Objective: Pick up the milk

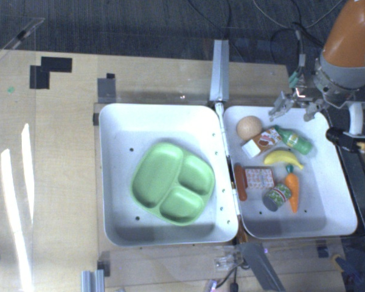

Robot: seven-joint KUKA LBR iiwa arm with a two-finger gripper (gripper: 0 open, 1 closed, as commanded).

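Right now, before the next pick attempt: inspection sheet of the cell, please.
Surface: wooden bench bearing two white bins; left bin holds a green divided plate.
Job's things: milk carton in the right bin, lying between a round tan item and a green bottle.
Clutter: banana, carrot, sausage, flat printed packet, small can.
Grippers: end effector above the right bin's far edge, nothing between its fingers.
Cables: black loops on the floor beyond the bench.
Surroundings: dark floor, black tape marks on the bench.
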